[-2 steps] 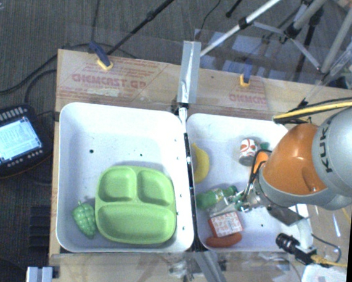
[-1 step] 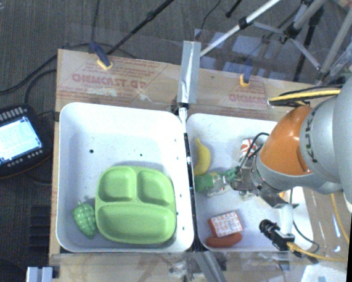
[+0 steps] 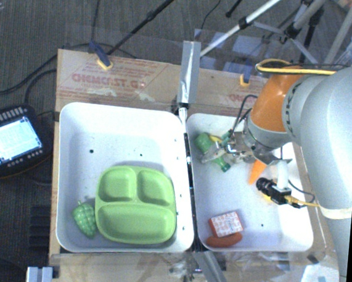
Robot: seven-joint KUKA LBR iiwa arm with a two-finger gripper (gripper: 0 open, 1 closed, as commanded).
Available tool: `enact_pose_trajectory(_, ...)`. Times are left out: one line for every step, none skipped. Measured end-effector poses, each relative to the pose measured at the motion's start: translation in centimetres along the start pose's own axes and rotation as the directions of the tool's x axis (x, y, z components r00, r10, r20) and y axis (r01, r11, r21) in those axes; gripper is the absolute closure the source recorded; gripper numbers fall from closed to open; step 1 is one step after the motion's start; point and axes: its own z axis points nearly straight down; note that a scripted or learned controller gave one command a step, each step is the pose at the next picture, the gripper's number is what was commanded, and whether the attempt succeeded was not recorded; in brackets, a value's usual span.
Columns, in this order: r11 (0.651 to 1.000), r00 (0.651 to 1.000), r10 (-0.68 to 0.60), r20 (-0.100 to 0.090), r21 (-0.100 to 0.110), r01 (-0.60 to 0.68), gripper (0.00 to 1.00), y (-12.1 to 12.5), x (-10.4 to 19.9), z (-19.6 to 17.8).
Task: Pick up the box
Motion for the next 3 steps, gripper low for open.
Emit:
enact_pose_trajectory(0.957, 0.957, -0.289, -0.009, 0.012, 0.289, 0.0, -8.6, -0.5, -4.1)
enact_pose_trajectory(0.959, 0.959, -0.282, -0.011, 0.012, 0.282, 0.0, -12.2, 0.9, -0.8)
enact_pose_trajectory(0.995, 0.995, -0.099, 0.0, -0.007, 0.099, 0.0, -12.9, 1.8, -0.3)
